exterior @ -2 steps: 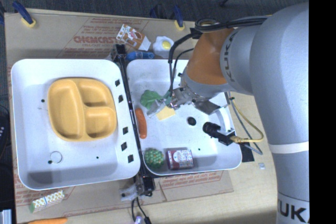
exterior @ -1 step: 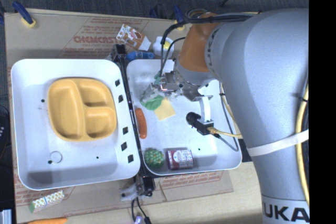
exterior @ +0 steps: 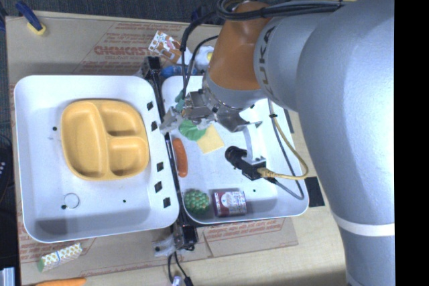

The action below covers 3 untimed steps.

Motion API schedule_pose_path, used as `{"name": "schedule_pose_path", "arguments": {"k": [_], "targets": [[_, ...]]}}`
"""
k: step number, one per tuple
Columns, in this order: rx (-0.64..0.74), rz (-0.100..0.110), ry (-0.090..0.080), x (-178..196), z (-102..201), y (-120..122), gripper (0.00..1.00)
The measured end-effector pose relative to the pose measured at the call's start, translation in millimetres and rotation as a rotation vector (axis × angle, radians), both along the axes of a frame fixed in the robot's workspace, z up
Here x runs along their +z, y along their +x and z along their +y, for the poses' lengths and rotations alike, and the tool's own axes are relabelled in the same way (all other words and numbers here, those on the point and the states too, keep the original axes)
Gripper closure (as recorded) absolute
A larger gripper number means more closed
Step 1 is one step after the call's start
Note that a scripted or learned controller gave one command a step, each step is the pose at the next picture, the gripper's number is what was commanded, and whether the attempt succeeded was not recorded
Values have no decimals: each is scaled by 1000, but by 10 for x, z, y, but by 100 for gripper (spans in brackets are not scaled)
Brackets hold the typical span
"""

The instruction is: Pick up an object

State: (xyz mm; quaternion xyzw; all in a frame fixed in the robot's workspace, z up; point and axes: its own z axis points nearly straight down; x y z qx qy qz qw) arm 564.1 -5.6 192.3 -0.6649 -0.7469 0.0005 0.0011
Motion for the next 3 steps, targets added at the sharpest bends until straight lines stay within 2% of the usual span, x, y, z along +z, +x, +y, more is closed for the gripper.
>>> {"name": "schedule_pose_path", "arguments": {"k": [1, 2, 3], "targets": [[611, 1, 1, -7, -87, -149, 0], [956, 1, 2, -6, 207, -203, 0], [1251, 1, 2, -4, 364, -620, 0]]}}
